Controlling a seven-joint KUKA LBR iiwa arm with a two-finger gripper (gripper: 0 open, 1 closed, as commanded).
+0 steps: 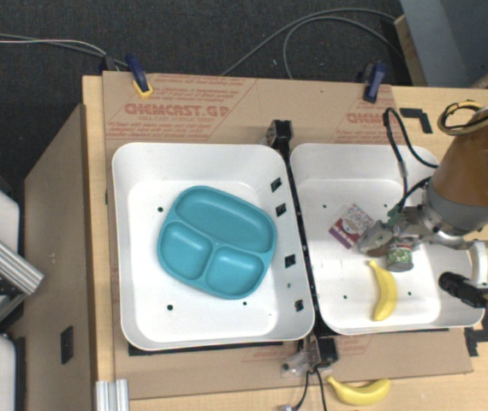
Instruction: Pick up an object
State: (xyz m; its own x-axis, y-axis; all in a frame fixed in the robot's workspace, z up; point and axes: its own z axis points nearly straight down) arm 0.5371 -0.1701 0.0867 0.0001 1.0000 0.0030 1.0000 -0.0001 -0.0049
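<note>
Low over the right bin (415, 315), the end effector (387, 242) hovers beside a banana (385, 292); its opening is unclear.

The arm (475, 174) comes in from the right edge, its orange band broad and rounded above a grey wrist (454, 217). The wrist slants down and to the left. A black cable loops from the top of the orange band down along the wrist. At the wrist's lower left end sits the gripper (388, 240), low, pointing left and slightly down. Its metal parts form a dark, cluttered cluster, too small and blurred to tell how the jaws stand. A white bracket juts from the wrist's lower right.
</note>
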